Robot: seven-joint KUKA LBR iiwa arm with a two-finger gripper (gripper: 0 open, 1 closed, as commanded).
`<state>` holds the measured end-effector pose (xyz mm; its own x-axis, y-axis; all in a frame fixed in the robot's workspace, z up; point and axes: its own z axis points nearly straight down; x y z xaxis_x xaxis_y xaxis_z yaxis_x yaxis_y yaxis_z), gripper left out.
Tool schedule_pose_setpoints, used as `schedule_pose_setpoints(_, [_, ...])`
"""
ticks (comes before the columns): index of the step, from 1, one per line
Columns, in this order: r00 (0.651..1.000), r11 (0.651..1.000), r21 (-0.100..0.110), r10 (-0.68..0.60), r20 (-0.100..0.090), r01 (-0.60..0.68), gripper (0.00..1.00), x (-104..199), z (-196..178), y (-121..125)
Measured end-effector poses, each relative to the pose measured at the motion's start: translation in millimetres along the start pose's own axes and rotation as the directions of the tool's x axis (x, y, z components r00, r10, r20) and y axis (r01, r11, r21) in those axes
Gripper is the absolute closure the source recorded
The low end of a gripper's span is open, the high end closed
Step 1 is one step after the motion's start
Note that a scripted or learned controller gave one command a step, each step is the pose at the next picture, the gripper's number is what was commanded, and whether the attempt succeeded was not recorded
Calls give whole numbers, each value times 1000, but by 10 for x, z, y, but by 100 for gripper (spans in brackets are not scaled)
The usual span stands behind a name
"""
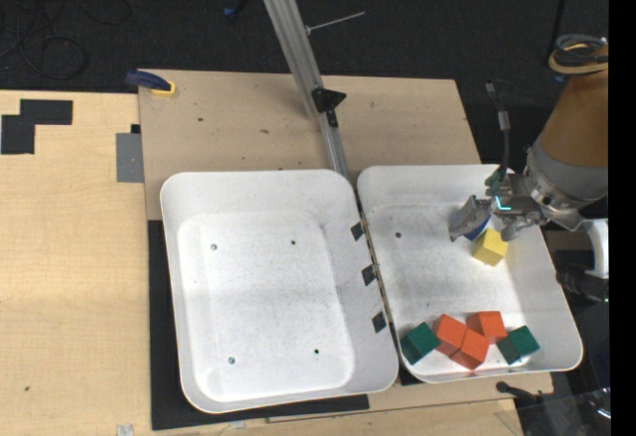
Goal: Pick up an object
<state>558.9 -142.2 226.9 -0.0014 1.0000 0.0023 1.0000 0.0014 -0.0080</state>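
Observation:
My gripper [484, 223] hangs over the upper right part of the right bin [417, 255], reaching in from the right below the orange band of the arm. A yellow block [489, 248] sits right at the gripper's lower end, touching or nearly touching it. I cannot make out whether the block is held or rests on the bin floor. At the front of the same bin lies a cluster of blocks: a green one [419, 341], three orange ones [452, 333] [488, 324] [473, 351], and another green one [518, 344].
The left bin [199, 206] stands beside the right one, joined by black clips [368, 274]. An aluminium bar [294, 37] slants up from behind the bins. A blue and yellow clamp [149, 81] lies at the bench's far left corner.

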Motion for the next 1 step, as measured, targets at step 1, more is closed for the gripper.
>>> schedule_pose_setpoints(1, [1000, 1000, -5, 3, 1, -3, 0, -10, -23, 7])
